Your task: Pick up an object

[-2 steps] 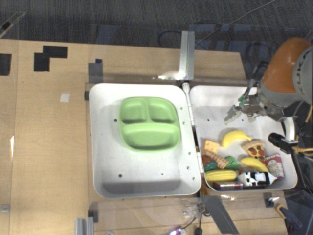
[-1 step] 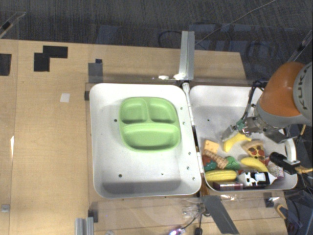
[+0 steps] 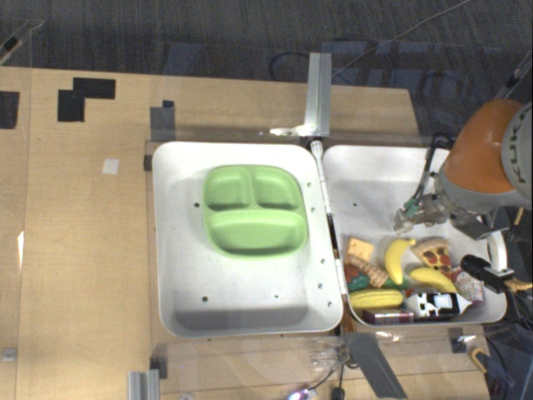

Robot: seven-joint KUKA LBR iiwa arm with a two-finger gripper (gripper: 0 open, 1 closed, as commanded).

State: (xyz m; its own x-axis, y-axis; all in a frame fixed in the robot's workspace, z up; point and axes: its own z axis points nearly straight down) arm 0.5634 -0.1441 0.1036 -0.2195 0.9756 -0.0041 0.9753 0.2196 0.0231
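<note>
The right bin (image 3: 366, 173) holds a pile of toy food along its near side: a banana (image 3: 396, 259) standing on end, a second banana (image 3: 431, 278), a third lying flat (image 3: 376, 299), a pizza slice (image 3: 433, 251), a cheese wedge (image 3: 360, 248) and a dark bottle (image 3: 433, 305). My gripper (image 3: 414, 215) hangs over the right bin just above and behind the pile, a little beyond the upright banana. Nothing shows between its fingers. The orange band of the arm (image 3: 487, 152) is to its right.
A green divided plate (image 3: 252, 208) lies in the left bin (image 3: 179, 290). A metal post (image 3: 319, 90) stands behind the rim where the two bins meet. The far half of the right bin floor is bare white.
</note>
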